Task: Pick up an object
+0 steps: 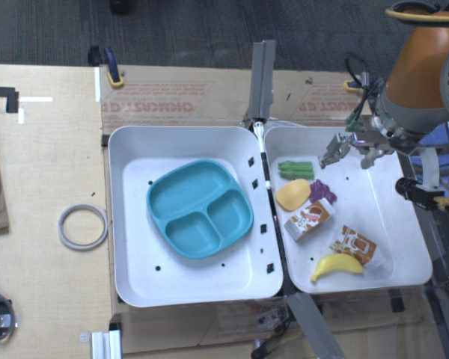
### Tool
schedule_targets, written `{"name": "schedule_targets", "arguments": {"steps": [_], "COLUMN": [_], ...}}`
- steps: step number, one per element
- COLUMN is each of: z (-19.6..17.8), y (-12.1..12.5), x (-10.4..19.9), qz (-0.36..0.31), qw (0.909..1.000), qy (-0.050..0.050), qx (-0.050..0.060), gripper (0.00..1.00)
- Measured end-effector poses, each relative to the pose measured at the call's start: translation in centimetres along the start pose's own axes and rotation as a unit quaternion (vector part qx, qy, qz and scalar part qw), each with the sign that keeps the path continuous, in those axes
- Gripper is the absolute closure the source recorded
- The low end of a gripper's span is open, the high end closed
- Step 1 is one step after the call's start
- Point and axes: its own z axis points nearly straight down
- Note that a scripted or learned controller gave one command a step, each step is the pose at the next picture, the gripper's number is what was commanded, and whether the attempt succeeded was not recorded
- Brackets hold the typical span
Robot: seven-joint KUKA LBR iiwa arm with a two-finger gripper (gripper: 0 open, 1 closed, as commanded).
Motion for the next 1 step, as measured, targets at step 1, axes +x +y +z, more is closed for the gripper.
{"name": "schedule_targets", "arguments": {"steps": [1], "z": [12.46], "y": [-3.04], "x": [0.81], "qz": [-0.045], "qw": [0.9990], "qy": [0.000], "qx": [0.000], "gripper": [0.00]}}
